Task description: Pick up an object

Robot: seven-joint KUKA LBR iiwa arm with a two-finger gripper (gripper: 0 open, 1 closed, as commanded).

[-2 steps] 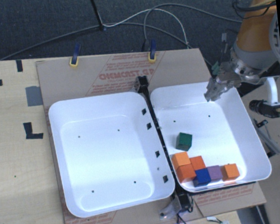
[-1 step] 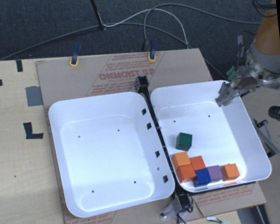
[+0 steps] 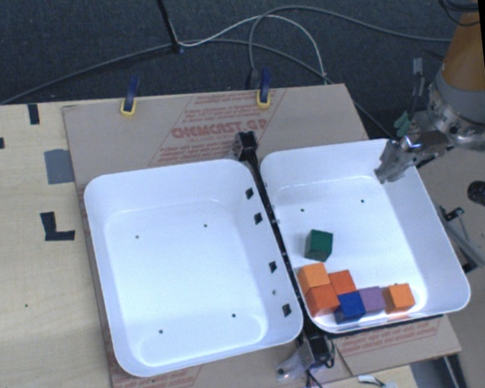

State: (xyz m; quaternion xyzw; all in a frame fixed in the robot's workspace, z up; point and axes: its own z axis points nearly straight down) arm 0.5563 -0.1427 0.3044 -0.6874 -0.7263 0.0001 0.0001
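The grey arm with its orange band (image 3: pixel 468 50) reaches in from the right, and its claw (image 3: pixel 393 163) hangs over the upper right rim of the right-hand shallow white plastic bin (image 3: pixel 419 212), well apart from every block. Whether that claw is spread or pinched together I cannot tell from this angle, and nothing shows between its tips. Down in the right bin, a dark green cube (image 3: pixel 319 243) sits alone near the middle, tilted a little. Below it, in the lower part of the bin, the rest huddle together: a large orange block (image 3: pixel 316 285), a red block (image 3: pixel 341 283) just beside it, a blue cube (image 3: pixel 351 306) touching its lower edge, then a pale purple cube (image 3: pixel 372 299) and a small orange cube (image 3: pixel 399 297) lined up to the right. The left-hand shallow white plastic bin (image 3: pixel 182 274) sits alongside on the brown cardboard sheet (image 3: pixel 209 127) spread over the tabletop (image 3: pixel 18 284).
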